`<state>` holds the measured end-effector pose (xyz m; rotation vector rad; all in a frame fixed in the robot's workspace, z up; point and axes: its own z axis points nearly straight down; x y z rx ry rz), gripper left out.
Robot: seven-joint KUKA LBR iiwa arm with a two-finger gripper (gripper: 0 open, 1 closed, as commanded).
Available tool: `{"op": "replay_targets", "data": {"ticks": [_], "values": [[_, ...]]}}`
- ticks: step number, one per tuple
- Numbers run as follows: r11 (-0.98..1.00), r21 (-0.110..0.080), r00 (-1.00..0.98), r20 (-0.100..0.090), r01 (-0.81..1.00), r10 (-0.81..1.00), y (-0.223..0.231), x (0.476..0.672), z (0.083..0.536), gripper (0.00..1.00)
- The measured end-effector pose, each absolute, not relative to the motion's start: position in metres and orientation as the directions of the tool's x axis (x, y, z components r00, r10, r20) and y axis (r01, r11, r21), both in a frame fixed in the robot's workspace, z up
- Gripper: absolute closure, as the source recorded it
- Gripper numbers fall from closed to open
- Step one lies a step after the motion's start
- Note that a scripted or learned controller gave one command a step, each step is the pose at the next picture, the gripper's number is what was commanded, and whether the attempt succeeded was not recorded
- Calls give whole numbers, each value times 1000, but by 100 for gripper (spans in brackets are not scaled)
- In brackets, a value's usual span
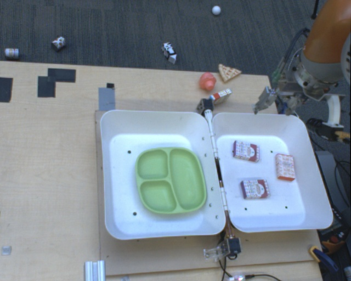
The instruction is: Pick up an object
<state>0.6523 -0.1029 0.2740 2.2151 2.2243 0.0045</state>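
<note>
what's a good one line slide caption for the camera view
Arm's gripper poised beyond the right bin, which holds three small packets, beside the left bin with a green divided tray.

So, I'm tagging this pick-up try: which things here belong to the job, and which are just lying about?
Job:
gripper, above the right bin's far edge
right bin
two red-and-white packets
orange packet

Lying about:
green tray in the left bin
red ball
pizza slice toy
white ball
small bits on the floor

bins (263, 217): smooth white plastic | green tray (171, 180): matt plastic | bench (49, 181): pale wood | packets (245, 151): possibly glossy wrap
</note>
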Motion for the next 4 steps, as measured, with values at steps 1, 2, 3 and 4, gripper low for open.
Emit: {"op": "replay_targets", "data": {"ticks": [1,2,3,4], "values": [[2,9,-2,-3,1000,1000,-130,610,97,0],[1,7,-1,-1,1000,1000,-105,508,87,0],[2,13,-2,-2,1000,1000,-105,510,98,100],[5,4,-5,1,1000,1000,-31,488,185,100]]}}
